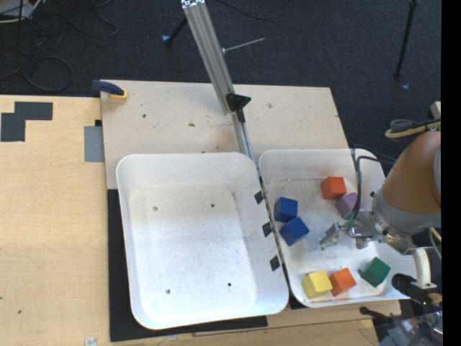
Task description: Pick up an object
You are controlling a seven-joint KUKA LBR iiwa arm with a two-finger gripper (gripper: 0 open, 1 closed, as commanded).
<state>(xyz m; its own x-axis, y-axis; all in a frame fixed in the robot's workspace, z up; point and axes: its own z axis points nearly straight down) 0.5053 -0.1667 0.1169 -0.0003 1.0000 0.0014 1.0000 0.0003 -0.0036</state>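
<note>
Blocks lying in right bin; gripper hovering among them, fingers spreading open, gripping nothing; purple block just beside.

Left bin bare floor open; right bin cluttered: blocks.

Even, bright overhead light; the white bins glare slightly, shadows are faint, and detail is soft throughout.

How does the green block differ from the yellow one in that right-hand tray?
The green block is dark and sits near the bin's right edge, close under the arm; the yellow block is bright and sits further left, touching an orange block. Both look like similar-sized cubes near the front rim.
</note>
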